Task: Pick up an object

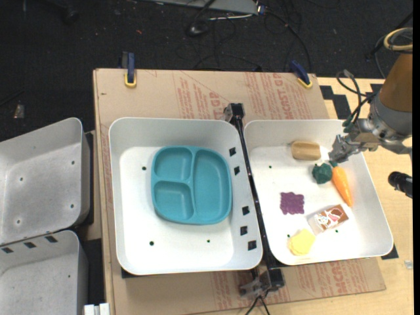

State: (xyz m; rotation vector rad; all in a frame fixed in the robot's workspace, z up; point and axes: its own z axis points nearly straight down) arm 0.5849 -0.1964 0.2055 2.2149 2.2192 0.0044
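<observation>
In the right bin [275, 143] lie a tan bread roll [306, 150], a dark green broccoli piece [322, 173], an orange carrot [342, 184], a purple bunch of grapes [292, 203], a small brown-and-white packet [327, 218] and a yellow piece [301, 242]. My gripper [340, 152] hangs at the bin's far right, just above and right of the broccoli and near the carrot's top. Nothing shows between its fingertips.
The left bin [125, 176] holds a teal divided plate [191, 184]. A black divider with clamps [246, 176] runs between the bins. Grey trays [39, 169] lie off the bench at the left. Cables cross the dark floor behind.
</observation>
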